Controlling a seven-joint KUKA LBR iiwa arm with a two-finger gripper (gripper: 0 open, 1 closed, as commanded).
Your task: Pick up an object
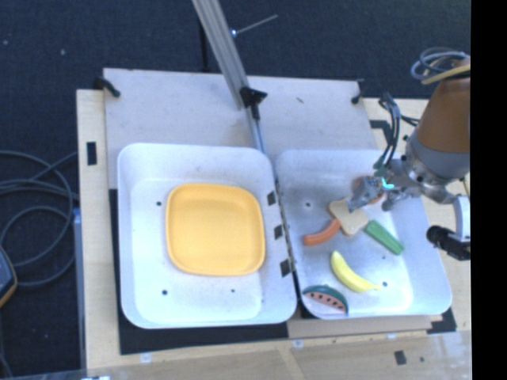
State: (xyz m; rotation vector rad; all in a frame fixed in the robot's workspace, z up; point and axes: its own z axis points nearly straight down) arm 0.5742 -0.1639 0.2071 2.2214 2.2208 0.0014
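Watermelon slice [325,299] front, bins [142,212] on bench [182,101]

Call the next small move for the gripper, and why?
Probably a short descent onto the tan block. The gripper sits just above its upper end in the right bin, and nothing shows between its fingers. The orange piece and green piece flank the block, so come straight down.
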